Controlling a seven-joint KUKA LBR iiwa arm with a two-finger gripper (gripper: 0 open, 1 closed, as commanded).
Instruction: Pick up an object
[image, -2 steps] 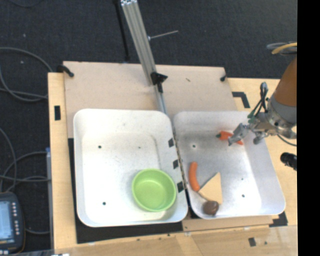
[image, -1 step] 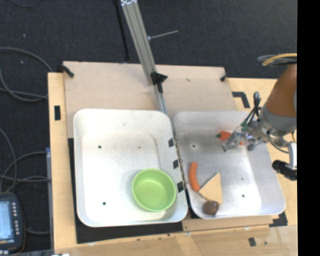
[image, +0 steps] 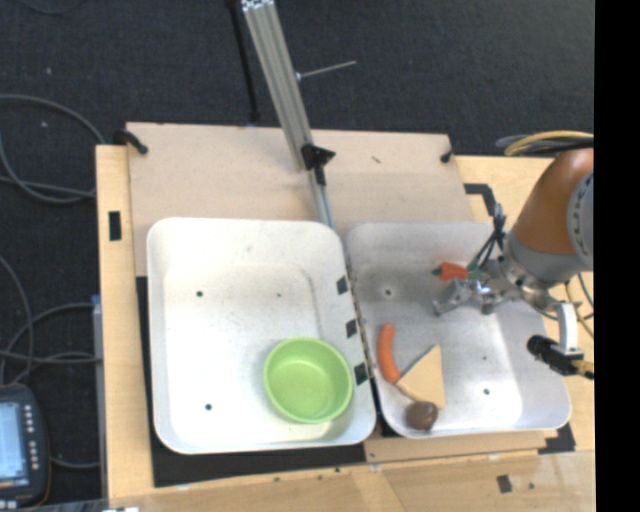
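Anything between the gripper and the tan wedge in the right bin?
No, in the camera view bare white floor of the right bin separates the gripper from the tan wedge.

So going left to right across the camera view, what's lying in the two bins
Round green plastic bowl in the left white bin → thin orange carrot-like stick → small dark brown lump → small orange-red piece → the gripper, all in the right white bin.
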